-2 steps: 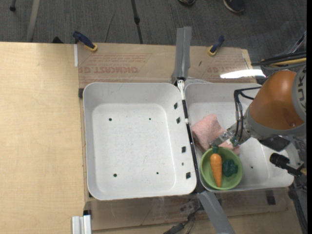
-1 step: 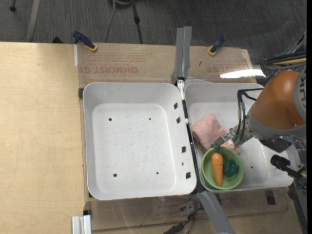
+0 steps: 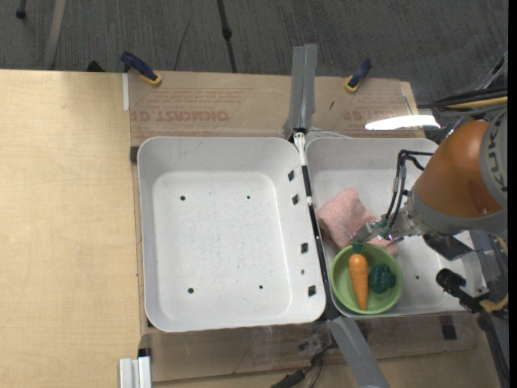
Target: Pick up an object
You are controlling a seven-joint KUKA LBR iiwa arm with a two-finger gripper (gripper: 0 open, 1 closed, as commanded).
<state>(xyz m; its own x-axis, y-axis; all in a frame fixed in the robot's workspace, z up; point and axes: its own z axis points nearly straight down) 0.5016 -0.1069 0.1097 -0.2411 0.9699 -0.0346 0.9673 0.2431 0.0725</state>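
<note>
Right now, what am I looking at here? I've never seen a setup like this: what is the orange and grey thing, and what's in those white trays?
You are looking down, at a slant, from one fixed camera above a bench. The orange and grey thing is a robot arm reaching in from the right. Its tool hangs low over the right bin, beside a pink cloth. I cannot tell whether the tool grips anything. Near that bin's front corner sits a green bowl holding a toy carrot and a dark green toy. The left bin stands alongside.
</note>
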